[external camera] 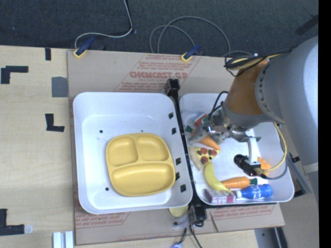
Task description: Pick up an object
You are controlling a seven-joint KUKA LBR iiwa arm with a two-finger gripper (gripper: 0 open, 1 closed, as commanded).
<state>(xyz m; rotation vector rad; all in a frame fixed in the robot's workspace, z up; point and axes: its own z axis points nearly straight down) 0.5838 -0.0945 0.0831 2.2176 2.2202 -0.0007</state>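
Camera view: rounded yellow three-compartment tray (139, 164) lies in left white bin (89, 119).

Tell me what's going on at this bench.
The grey robot arm with the orange band reaches down into the right white bin. Its gripper sits low among the small toy foods in that bin's upper left part. Whether it has hold of anything cannot be told. A yellow toy banana, an orange toy carrot and a blue plastic bottle lie along the near side. The left white bin holds a yellow divided plate.
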